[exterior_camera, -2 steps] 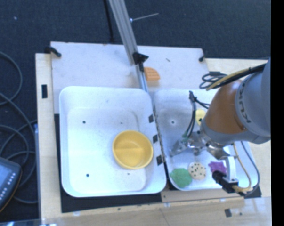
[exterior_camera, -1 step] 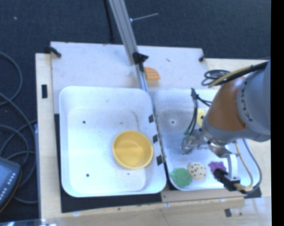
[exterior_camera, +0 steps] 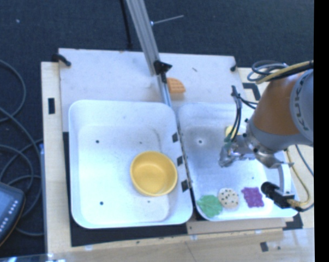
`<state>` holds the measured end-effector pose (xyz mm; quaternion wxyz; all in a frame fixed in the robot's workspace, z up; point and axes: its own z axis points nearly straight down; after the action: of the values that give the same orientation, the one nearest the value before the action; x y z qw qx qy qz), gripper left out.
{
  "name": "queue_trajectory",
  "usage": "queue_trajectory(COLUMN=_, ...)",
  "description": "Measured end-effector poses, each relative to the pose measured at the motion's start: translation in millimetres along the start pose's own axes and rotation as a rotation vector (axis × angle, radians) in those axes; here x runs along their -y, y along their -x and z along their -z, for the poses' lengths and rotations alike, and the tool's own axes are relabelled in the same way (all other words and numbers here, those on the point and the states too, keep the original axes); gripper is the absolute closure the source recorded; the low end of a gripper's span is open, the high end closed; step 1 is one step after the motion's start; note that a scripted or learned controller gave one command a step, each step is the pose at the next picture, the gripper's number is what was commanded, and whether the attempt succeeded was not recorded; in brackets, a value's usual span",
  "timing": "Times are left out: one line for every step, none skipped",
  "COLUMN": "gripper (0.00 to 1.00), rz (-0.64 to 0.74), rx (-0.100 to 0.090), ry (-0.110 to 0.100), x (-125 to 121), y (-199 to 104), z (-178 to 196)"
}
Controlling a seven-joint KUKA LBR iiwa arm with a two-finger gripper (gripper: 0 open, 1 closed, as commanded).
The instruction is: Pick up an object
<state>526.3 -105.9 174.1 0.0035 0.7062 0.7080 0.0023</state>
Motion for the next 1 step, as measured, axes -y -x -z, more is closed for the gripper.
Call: queue_trajectory(gripper=1.00, rz=0.001, rx=0.000, ry=0.000, x=-2.8, y=1.3, z=53.9)
